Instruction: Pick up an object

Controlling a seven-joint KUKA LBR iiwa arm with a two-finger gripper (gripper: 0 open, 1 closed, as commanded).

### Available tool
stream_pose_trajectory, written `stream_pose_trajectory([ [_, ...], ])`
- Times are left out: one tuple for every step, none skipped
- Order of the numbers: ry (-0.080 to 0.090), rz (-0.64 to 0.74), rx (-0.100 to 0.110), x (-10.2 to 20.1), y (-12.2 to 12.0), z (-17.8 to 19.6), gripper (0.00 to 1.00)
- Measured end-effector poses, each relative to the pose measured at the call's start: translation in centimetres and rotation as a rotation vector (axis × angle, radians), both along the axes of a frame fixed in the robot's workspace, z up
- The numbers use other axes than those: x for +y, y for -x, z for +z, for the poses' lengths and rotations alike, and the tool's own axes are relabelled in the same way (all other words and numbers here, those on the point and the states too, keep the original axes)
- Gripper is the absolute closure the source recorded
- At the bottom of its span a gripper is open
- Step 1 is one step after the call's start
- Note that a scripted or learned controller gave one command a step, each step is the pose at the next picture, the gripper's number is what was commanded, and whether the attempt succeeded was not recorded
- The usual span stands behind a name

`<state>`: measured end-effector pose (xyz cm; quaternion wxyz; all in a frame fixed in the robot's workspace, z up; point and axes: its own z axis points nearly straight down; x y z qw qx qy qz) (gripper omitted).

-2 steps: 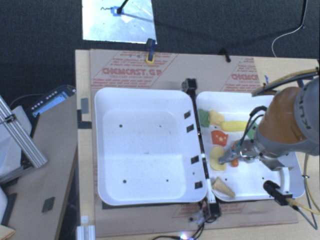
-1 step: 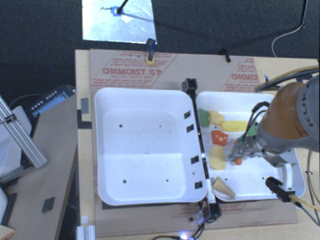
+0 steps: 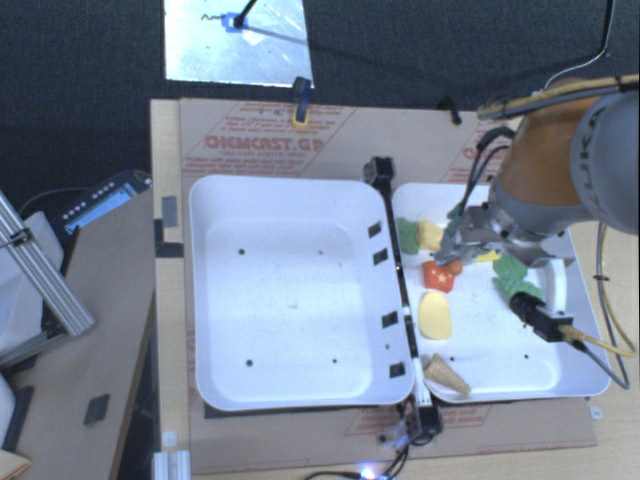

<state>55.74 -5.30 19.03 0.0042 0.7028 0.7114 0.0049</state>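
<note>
1. A red object (image 3: 438, 276) with a small pale mark on top lies in the right bin (image 3: 575, 363), near that bin's left wall, a little right of the frame's centre.
2. The gripper (image 3: 452, 255) hangs just above the red object's upper edge; I cannot tell how it is set or whether it has hold of anything.
3. A pale yellow oval piece (image 3: 434, 316) lies just below the red object, and a tan cone (image 3: 446, 374) rests near the bin's lower left corner.
4. Above the red object sit a green piece (image 3: 408, 234) and a yellow piece (image 3: 429, 234), touching each other.
5. Another green piece (image 3: 516, 277) lies to the right, beside the arm (image 3: 560, 168), which enters from the right of the frame.
6. The left bin (image 3: 290, 288) fills the middle of the desk (image 3: 255, 138).
</note>
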Motion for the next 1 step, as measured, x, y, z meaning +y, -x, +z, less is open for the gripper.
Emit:
stream_pose_trajectory([
  [-0.002,0.0,0.007,7.13,-0.91,3.53,1.0],
])
